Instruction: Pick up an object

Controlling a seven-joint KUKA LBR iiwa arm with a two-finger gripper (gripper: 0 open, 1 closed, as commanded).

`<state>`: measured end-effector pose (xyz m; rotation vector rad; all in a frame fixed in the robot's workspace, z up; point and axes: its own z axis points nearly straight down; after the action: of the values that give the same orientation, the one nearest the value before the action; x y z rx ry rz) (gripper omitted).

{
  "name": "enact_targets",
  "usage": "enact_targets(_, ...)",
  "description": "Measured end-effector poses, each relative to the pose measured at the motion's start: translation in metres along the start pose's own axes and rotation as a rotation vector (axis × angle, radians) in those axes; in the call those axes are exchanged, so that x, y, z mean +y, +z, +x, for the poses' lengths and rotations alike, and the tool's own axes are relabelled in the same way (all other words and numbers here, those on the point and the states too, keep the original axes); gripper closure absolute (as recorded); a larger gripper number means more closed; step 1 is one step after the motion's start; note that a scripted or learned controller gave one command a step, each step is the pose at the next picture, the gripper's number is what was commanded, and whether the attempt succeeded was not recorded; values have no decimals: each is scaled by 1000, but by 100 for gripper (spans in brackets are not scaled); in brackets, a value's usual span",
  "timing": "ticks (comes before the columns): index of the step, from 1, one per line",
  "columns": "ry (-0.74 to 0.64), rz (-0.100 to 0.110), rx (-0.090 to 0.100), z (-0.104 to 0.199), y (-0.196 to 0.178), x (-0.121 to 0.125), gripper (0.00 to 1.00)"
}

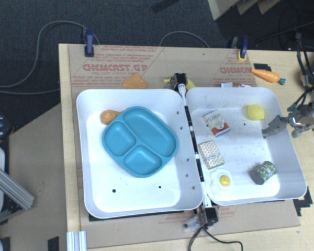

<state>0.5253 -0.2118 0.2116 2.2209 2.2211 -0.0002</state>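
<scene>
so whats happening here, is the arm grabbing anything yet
Not yet. The gripper sits at the right edge of the right bin, with nothing seen between its fingers. Nearest it is a yellow lemon-like toy. The same bin also has a small carton, a patterned packet, a fried egg toy and a green can. The left bin holds a blue divided plate.

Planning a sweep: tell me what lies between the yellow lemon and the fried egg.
In the camera view, only bare bin floor separates the lemon from the fried egg.
</scene>
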Motion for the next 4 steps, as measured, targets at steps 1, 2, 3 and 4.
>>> enact_targets(1,-3,1,5,-8,116,-13,0)
enact_targets(2,1,5,4,-4,128,-48,0)
enact_targets(3,1,0,1,-5,117,-46,100)
enact_targets(4,1,0,1,-5,117,-46,0)
